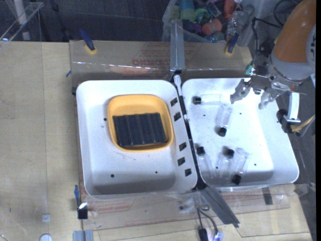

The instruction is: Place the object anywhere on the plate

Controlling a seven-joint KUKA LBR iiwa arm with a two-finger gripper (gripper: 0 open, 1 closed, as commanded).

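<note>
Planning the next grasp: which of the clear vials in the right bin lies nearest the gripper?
The vial along the bin's far edge, black cap pointing left, lies nearest the gripper; the other vials sit nearer the front.

Two shallow white bins side by side on the counter (35,134): the left bin (93,149) holds a yellow plate (113,109) bearing a dark ribbed block (139,129). The right bin (268,154) contains several clear vials with black caps (222,122) scattered from far to near. The pincer (253,95) hangs over the right bin's far right part, fingers spread apart, nothing between them.
</note>
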